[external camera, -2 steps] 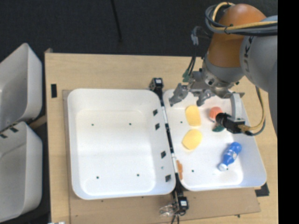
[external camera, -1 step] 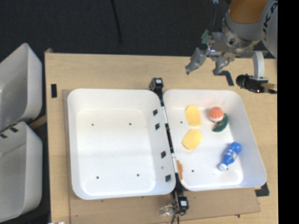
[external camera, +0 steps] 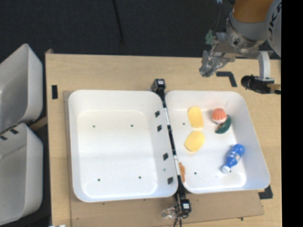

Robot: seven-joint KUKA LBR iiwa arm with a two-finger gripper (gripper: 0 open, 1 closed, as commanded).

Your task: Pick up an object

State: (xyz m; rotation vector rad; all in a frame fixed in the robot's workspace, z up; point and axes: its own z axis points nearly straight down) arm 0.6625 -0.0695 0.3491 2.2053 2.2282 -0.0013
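The right bin (external camera: 246, 169) holds two yellow pieces, one (external camera: 195, 117) above the other (external camera: 194, 141). Beside them lies a red-orange ball with a green leaf (external camera: 219, 117). A small blue bottle with a white cap (external camera: 232, 158) lies lower right. A tiny orange bit (external camera: 182, 170) rests near the bin's left wall. My gripper (external camera: 209, 68) hangs high above the bench, beyond the right bin's far edge, well apart from every object. Nothing shows between its fingers.
The left bin (external camera: 75, 126) sits beside the right one, joined by a black-clipped divider (external camera: 168, 136). White containers (external camera: 16, 89) stand at the far left. A black fixture (external camera: 258, 83) lies on the bench at the right, near the arm.
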